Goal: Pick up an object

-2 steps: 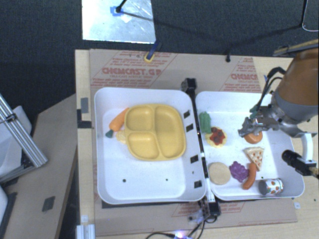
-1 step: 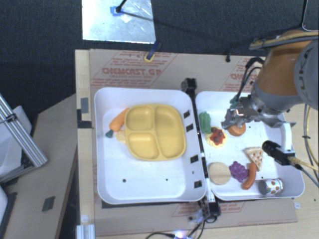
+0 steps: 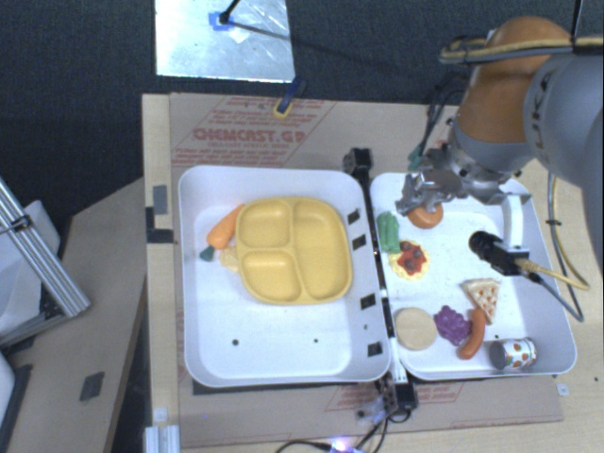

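Observation:
My gripper hangs low over the far left part of the right bin. An orange round piece lies right under its tip, partly covered by it; whether they touch I cannot tell. A green piece and a small round pizza lie just in front of it. Nearer the front of that bin are a pizza slice, purple grapes, a sausage, a tan disc and a small can.
The left bin holds a yellow divided plate with a carrot at its left side. A black divider runs between the bins. The grey arm comes in from the upper right.

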{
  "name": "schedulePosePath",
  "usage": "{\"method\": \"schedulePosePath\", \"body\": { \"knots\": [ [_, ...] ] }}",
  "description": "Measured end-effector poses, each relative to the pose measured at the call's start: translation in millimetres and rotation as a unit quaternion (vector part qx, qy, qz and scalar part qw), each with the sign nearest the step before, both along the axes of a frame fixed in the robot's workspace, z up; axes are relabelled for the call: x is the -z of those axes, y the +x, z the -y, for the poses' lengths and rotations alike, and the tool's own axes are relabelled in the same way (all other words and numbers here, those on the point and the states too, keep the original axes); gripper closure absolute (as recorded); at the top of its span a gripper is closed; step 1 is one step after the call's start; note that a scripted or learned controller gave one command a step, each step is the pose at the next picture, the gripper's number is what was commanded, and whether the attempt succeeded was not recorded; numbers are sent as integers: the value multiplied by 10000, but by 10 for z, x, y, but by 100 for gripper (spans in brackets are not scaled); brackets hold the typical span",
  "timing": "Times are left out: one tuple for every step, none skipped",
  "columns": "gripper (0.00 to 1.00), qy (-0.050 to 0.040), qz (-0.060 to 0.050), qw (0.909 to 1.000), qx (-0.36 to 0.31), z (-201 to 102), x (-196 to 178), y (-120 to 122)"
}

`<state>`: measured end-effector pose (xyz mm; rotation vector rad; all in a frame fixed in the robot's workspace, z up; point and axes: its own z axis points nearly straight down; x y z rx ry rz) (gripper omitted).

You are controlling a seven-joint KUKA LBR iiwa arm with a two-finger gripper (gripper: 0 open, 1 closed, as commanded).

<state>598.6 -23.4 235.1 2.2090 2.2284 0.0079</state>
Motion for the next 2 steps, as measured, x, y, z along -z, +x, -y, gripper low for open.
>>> {"method": "schedulePosePath", "body": {
  "knots": [
    [100,-5,-32,10000,19,-51,192,-2],
    [100,-7,-20,10000,41,99,157,48]
  ]
}}
